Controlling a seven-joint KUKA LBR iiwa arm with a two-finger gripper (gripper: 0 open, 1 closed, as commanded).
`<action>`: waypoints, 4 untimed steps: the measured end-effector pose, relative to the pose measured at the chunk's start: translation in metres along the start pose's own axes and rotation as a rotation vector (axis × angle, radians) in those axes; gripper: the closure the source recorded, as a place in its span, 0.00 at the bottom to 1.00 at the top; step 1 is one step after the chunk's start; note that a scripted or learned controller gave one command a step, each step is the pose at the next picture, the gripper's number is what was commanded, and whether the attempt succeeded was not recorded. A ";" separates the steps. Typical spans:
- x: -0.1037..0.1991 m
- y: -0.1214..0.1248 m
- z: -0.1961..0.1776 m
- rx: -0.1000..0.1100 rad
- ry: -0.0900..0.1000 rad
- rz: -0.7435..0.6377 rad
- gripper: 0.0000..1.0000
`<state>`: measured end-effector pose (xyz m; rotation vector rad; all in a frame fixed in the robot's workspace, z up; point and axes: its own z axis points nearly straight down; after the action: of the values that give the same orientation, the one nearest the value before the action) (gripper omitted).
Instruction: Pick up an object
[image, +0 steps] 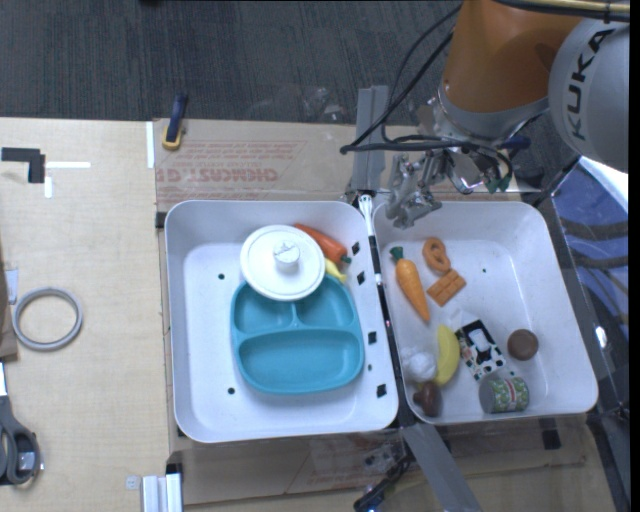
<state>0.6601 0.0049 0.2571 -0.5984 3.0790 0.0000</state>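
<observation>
Camera view: two white bins side by side on the counter (80, 200). Arm (520, 60) comes in from the right, orange band up top, claw (412, 205) hanging over the back left corner of the right bin (555, 260), near the divider. Can't tell the claw's state; nothing visible in it.

Right bin contents, any of them a pick candidate: carrot (411, 285), orange with green top, lying lengthwise, just below the claw and apart from it. Pretzel (436, 254), small brown loop, just right of the carrot top. Cracker (447, 288), orange square, touching below the pretzel. Banana (446, 355), yellow, upright-ish in the lower middle. Black-and-white box (478, 345) just right of the banana. Brown ball (523, 345) farther right, apart. Green can (504, 392) at the front, on its side. Dark lump (428, 400) at the front left corner, type unclear. Whitish item (421, 366) left of the banana, unclear.

Left bin (190, 300): blue divided tray (295, 350), white round lid (283, 262) resting on its back edge. Red-orange piece (322, 240) and a yellow bit (335, 268) peek out behind the lid.

Counter left side: grey ring (45, 318), scissors (18, 455) at the lower edge. Cardboard (250, 160) behind the bins.
</observation>
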 end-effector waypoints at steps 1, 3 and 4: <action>0.089 0.020 -0.027 -0.001 0.002 -0.126 1.00; 0.019 0.005 0.026 -0.001 -0.001 -0.304 1.00; 0.025 -0.062 -0.038 0.000 -0.002 -0.408 1.00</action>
<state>0.6602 -0.0621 0.2953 -1.2086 2.8928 -0.0016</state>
